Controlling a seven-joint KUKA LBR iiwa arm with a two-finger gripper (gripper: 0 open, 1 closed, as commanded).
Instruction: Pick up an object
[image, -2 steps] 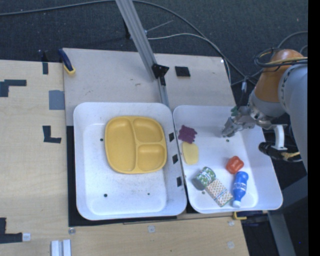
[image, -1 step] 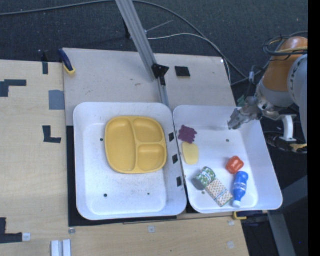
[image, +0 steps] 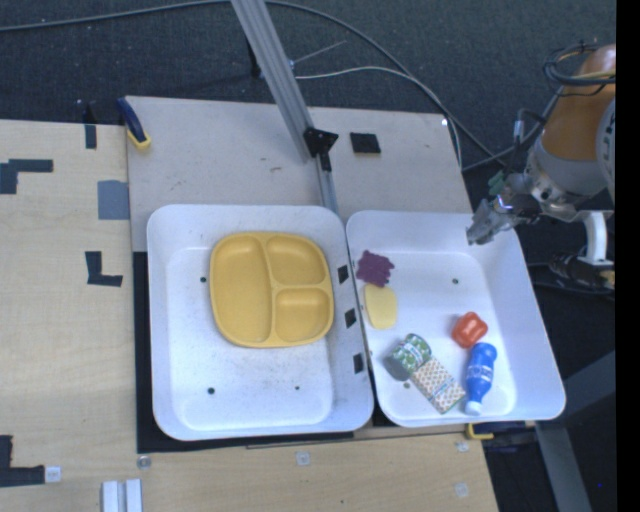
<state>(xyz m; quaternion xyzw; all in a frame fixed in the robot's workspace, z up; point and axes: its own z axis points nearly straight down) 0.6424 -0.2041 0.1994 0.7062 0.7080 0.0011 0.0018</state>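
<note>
White plastic makes up the two shallow bins on the tabletop, seen from the one camera above. The left bin carries a yellow divided plate with three compartments, lying flat near the bin's middle. The right bin holds the loose things: a purple crumpled piece near its left wall, a pale yellow oval piece just below it, a green-and-white can lying beside a speckled tan packet, an orange-red rounded thing, and a blue bottle with a white cap lying just under the orange one. The tool hangs over the right bin's upper right corner, well apart from every object; how far it is open I cannot tell, and nothing shows between its tips.
</note>
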